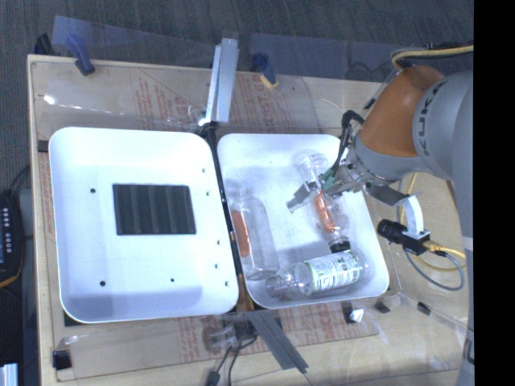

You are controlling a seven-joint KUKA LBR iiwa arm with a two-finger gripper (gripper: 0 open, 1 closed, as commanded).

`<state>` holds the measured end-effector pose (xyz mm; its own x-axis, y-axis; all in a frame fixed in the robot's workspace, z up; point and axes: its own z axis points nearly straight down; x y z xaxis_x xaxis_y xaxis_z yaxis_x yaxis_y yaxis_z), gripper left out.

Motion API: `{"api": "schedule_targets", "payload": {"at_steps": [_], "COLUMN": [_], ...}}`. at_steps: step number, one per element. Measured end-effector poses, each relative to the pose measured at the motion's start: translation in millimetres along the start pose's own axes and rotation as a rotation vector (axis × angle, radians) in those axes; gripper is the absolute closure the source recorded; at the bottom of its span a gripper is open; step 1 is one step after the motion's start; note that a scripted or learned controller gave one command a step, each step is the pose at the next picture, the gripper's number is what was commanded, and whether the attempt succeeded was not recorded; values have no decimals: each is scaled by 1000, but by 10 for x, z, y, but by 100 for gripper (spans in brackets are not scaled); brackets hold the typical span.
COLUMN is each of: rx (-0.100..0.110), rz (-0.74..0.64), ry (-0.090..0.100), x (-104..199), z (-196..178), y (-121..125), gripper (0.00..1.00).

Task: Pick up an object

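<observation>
The right bin (354, 147) holds three clear plastic bottles. One with an orange label (248, 233) lies along the bin's left wall. A second with a green and white label (322, 273) lies along the front wall. The third (326, 211), with an orange band, lies tilted at the bin's right side, its neck toward the back. My gripper (312, 191) is low over the upper part of this third bottle, reaching in from the right. The arm's orange band (394, 123) sits above the bin's right rim.
The left bin (80, 280) has a dark ribbed rectangle (153, 209) in its middle. A grey metal bar (221, 79) stands behind the gap between the bins. Cables (430, 256) lie on the bench right of the right bin.
</observation>
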<state>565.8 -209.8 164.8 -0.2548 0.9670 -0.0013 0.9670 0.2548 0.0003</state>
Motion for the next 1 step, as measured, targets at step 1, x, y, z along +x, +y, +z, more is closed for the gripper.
{"api": "schedule_targets", "payload": {"at_steps": [1], "rx": [0], "rz": [-80], "ry": [-1], "x": [16], "z": [-182], "y": [-28], "gripper": [0]}}
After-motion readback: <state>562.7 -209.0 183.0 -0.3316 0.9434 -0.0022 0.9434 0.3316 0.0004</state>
